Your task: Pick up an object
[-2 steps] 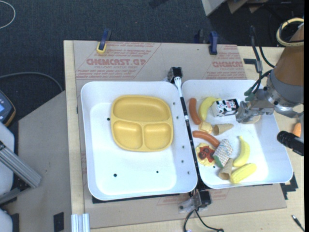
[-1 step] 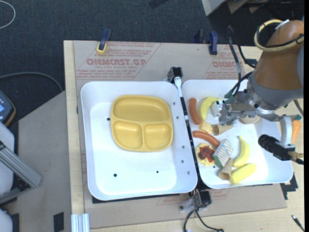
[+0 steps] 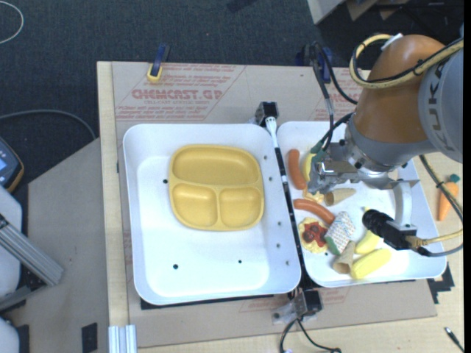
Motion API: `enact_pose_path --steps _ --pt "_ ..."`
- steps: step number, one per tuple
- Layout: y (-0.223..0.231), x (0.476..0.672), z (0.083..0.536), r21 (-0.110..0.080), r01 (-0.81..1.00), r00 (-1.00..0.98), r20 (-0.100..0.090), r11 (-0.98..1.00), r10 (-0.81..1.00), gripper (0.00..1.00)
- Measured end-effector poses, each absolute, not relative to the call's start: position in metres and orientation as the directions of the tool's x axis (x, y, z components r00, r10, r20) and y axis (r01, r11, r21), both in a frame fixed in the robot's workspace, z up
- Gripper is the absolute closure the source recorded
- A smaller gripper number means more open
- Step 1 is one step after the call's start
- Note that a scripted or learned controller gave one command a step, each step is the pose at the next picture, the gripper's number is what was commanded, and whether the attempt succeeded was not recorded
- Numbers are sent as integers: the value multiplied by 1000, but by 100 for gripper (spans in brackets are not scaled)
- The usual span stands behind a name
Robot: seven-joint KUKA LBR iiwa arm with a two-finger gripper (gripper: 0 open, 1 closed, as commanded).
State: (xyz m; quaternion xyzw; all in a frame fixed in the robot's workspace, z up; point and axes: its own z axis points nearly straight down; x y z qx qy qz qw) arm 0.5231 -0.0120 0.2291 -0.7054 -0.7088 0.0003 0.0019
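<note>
My gripper (image 3: 321, 182) reaches down into the right bin (image 3: 412, 267), just right of the divider between the bins. An orange hot dog (image 3: 295, 168) lies beside it on the left. Just below the gripper lies a second hot dog (image 3: 315, 209), and a tan piece (image 3: 340, 195) sits to its right. Nearer the front are a white and grey corn-like piece (image 3: 341, 230), a red and yellow item (image 3: 314, 235) and yellow pieces (image 3: 368, 259). The arm hides the back of the right bin.
The left bin (image 3: 147, 226) holds a yellow divided plate (image 3: 217, 186) with three compartments. An orange carrot-like thing (image 3: 443, 201) lies outside the right bin at the far right. A blue and yellow clamp (image 3: 157, 65) grips the cardboard at the back.
</note>
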Motion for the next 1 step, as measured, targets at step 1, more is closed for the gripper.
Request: enact_pose_path --steps 1 --pt "27 505 227 -4 1000 -4 2 4 1000 100"
